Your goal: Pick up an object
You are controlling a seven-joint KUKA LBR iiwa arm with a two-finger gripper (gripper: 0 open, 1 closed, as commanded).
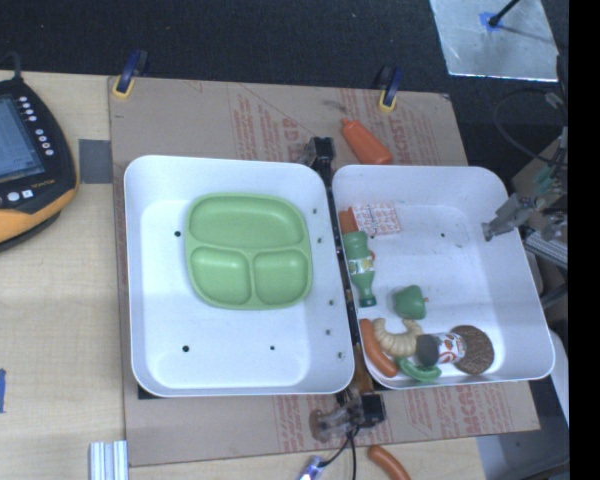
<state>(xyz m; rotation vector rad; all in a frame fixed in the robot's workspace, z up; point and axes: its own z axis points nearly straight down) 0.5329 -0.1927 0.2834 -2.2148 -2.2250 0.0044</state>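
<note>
The right bin [450, 258] holds several small things. A green bottle [359, 266] lies along its left wall, with a red-and-white packet [376, 217] just behind it. A green pepper [409, 301] sits near the middle. At the front lie a hot dog [383, 348], a tan curved piece [402, 334], a green ring-like piece [420, 371] and a brown round item [469, 349]. My gripper [507, 218] hangs over the bin's right rim, well apart from all of them, largely cut off by the view's edge.
The left bin [160, 308] holds a green divided plate [248, 250]. An orange carrot-like toy [365, 142] lies on the cardboard behind the bins, another orange piece [388, 460] in front. A teach pendant [15, 163] rests at far left. Clamps [130, 71] pin the cardboard.
</note>
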